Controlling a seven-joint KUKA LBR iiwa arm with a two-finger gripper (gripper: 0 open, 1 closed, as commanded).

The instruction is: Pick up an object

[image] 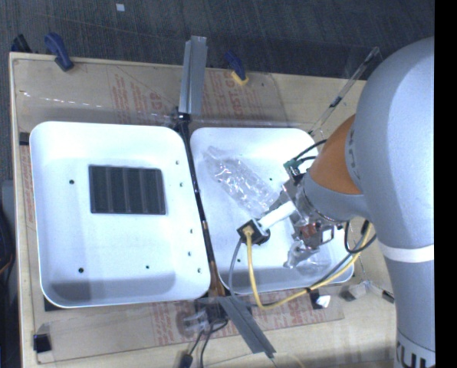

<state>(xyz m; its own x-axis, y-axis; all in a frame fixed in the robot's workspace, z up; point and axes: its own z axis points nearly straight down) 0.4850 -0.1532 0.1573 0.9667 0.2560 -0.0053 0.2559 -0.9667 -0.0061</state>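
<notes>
Grey arm point(389, 167) overhead — fingers point(309, 240) low in right bin point(236, 140), grip state unclear; no readable labels.

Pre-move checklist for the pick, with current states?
1. Target in the bin: ok. Clear plastic bottle lies in the right bin.
2. Gripper over that bin: ok, near its right wall, beside the bottle.
3. Object between the fingers: cannot tell, wrist parts hide them.
4. Second clear item under the gripper: cannot tell what it is.
5. Yellow cable clear of the path: not ok, it loops across the bin's front.
6. Left bin: ok, holds a dark ribbed block, away from the arm.
</notes>
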